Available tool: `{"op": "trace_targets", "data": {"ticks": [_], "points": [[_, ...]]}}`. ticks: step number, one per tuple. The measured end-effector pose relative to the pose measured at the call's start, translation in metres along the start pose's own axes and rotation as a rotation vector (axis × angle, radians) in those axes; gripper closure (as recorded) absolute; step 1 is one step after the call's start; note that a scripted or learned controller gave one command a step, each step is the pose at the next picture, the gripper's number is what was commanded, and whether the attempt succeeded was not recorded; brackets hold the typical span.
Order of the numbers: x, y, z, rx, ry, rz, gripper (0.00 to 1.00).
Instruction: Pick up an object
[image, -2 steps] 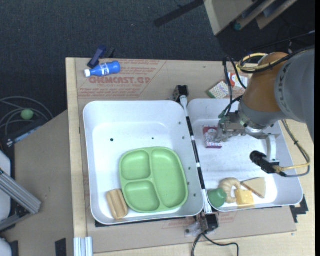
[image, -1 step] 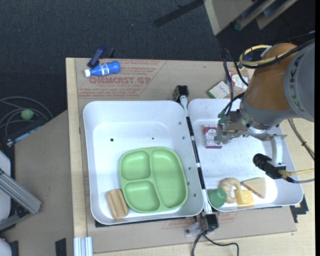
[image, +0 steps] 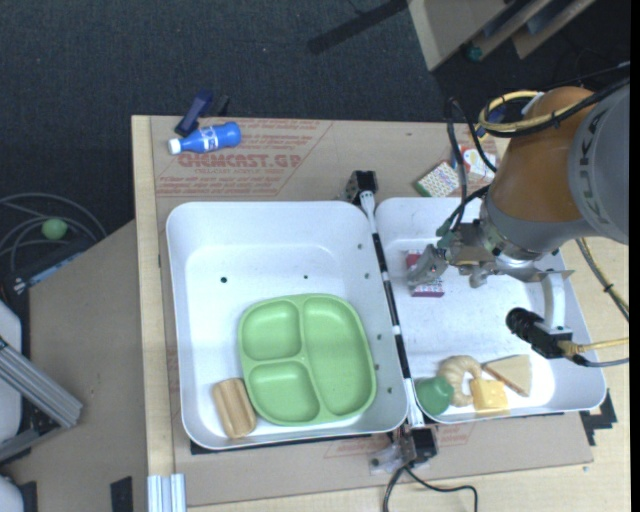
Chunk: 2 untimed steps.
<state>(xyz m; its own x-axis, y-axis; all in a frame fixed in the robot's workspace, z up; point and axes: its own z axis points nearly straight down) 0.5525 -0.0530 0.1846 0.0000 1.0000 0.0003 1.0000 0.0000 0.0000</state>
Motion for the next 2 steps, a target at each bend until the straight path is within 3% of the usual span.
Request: {"op": "trace_targets", "data": {"ticks": [1, 2], "points": [[-0.043, 0.071, 0.046, 0.001, -0.001, 0.001, 0.0], [-0.043, 0.081, 0.101, 0.003, 0.0, 0.0, 0.0]]}}
